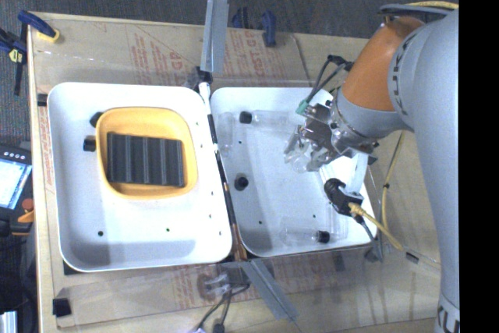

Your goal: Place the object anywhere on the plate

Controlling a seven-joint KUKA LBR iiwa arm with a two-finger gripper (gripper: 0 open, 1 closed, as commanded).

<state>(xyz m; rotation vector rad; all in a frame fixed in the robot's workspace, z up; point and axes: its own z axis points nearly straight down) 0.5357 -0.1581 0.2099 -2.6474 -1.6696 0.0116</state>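
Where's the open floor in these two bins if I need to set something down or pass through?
Left bin: the yellow plate with its dark ridged block takes the middle, leaving a bare strip along the near wall. Right bin: open floor in the near-left, around two small dark spots. It is crowded at the right, under the gripper.

Wide open floor in the right bin point(269, 222), just small black knobs point(241, 183) dotting it. Over in the left bin point(70, 191), the yellow plate point(148, 121) carries a dark ribbed block point(146, 159).
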